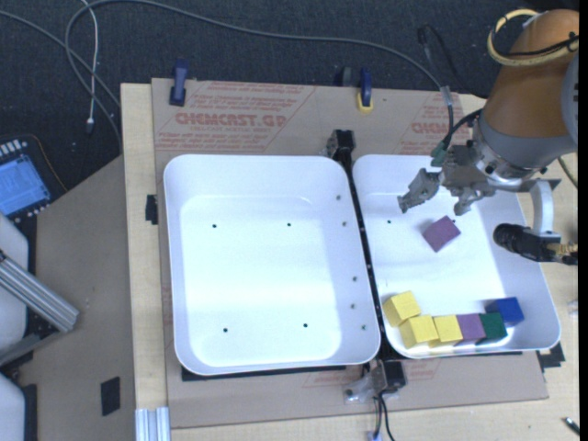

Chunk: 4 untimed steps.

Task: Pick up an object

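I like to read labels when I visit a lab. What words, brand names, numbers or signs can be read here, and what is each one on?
"CHEMCAST GP" as best it reads, faint red print, on the brown board under the bins.
The same red print repeats at the board's right end: too blurred to read.
Smaller red lines around the large print: too small to read.
Blue screen at the left edge: nothing legible.

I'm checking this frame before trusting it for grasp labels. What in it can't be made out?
- Gripper, camera view: its fingers look spread above the purple block, but whether they touch it is unclear from this slant.
- Row of blocks at the right bin's near wall: the block beside the blue one is too dark for its colour to be sure.
- Arm: cut off by the view's right edge.
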### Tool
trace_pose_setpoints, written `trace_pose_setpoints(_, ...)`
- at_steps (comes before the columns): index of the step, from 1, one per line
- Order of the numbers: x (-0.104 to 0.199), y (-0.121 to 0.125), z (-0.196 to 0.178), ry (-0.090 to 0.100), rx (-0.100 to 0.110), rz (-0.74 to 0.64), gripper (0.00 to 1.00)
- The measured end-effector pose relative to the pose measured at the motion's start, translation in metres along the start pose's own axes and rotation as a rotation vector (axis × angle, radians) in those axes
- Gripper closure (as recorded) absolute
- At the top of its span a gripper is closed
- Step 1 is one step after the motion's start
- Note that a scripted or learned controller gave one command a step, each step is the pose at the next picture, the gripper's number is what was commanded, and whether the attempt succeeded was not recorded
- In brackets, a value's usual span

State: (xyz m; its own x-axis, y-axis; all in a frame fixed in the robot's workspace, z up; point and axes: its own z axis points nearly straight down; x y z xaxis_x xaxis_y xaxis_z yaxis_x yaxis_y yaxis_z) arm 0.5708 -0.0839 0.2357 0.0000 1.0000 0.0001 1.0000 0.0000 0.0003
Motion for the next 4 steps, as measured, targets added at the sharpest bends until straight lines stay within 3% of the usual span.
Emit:
trace_pose_setpoints(1,0.000,0.000,-0.011,0.000,-0.002,0.000,1.00)
trace_pose_setpoints(2,0.000,0.000,-0.010,0.000,-0.001,0.000,0.00)
trace_pose_setpoints(3,-0.079,0.003,0.006,-0.001,0.002,0.005,0.00)
trace_pose_setpoints(4,-0.096,0.025,0.151,0.003,0.013,0.001,0.00)
